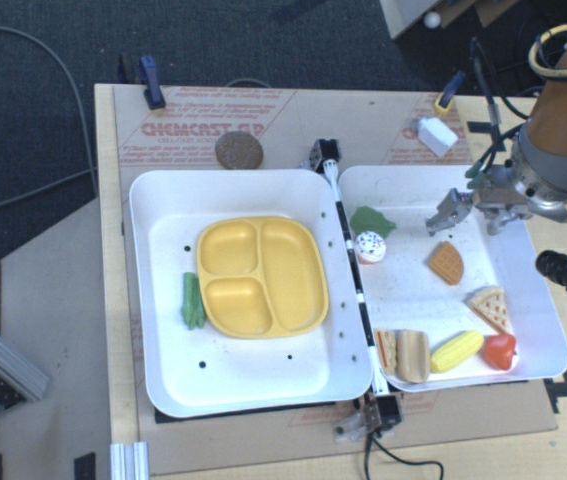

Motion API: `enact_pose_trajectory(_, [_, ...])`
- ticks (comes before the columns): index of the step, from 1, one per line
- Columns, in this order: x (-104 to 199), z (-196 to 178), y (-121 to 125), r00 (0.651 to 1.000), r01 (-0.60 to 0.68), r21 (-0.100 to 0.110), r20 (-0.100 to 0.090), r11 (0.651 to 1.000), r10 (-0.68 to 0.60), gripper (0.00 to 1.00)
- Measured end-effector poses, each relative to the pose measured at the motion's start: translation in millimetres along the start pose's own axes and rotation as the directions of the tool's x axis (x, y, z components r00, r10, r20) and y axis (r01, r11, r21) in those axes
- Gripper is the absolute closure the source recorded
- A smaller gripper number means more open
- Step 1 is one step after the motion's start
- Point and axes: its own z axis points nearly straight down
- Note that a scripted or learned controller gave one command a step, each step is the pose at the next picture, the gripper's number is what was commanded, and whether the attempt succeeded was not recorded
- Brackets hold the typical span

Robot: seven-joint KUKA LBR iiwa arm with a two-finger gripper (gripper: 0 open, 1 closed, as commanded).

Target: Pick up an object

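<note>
The pincer [466,208] hangs over the far end of the right bin [535,298], its fingers spread apart with nothing between them. Nearest to it lies the brown cookie [446,263], just toward me, untouched on the bin floor. Further out sit a pizza slice [490,308], a tomato [500,351], a corn cob [457,350] and a sandwich [404,353], with a green leaf [371,220] and a small white cup [369,247] by the divider. The left bin [153,268] holds a yellow tray [261,275] and a green pod [193,301]. By my reckoning the pick is barely begun (descent, grip and lift all remain).
</note>
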Motion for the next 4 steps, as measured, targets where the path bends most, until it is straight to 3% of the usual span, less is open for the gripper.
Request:
enact_pose_trajectory(1, [-39,72,24,1.000,-0.001,0.001,0.000,1.000,0.001,0.00])
enact_pose_trajectory(2, [-41,145,21,1.000,-0.001,0.000,0.000,1.000,0.001,0.00])
enact_pose_trajectory(3, [-41,134,22,1.000,-0.001,-0.002,0.000,1.000,0.001,1.00])
enact_pose_trajectory(4, [-2,144,76,1.000,0.000,-0.003,0.001,1.000,0.000,1.00])
